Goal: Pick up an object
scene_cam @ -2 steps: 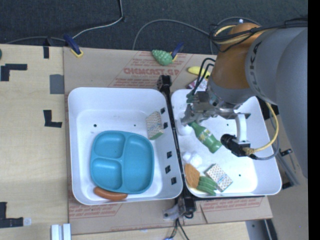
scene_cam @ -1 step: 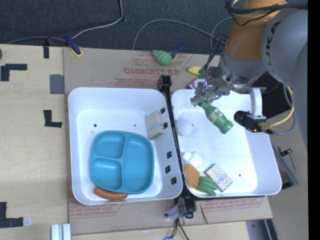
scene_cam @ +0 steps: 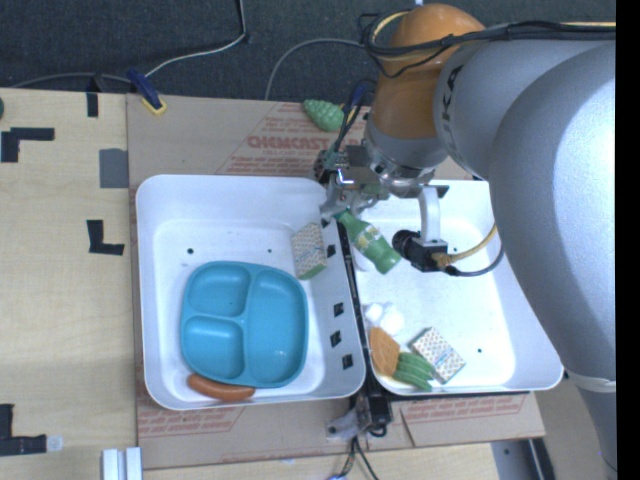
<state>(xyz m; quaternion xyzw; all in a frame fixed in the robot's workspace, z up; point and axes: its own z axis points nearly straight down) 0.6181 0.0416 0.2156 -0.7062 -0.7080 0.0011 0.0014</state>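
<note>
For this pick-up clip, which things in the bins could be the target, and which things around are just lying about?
Part of the job:
- end effector, over the wall between the bins
- green bottle, right beside it
- patterned sponge, left bin
- blue divided plate
- orange sausage
- items in the right bin's near corner

Lying about:
- green toy on the cardboard behind the bins
- blue clip
</note>
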